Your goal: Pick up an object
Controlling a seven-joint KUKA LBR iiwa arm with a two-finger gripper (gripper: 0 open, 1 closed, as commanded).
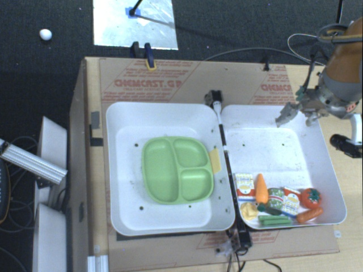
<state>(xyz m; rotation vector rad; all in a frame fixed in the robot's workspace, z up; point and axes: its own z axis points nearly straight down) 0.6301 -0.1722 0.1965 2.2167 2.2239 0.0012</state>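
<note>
Toy food lies heaped in the near corner of the right bin (317,152): an orange carrot (261,188), a red tomato (310,197), a small printed carton (244,184), a green pod (273,221) and several other pieces. My gripper (298,115) hangs over the far right edge of that bin, well away from the heap. It is open, its two fingers spread with nothing between them.
The left bin (127,152) holds a green divided plate (177,170), with a small yellow piece (215,161) beside the wall between the bins. Cables run behind the arm at the top right. The bench's cardboard top (170,78) shows behind the bins.
</note>
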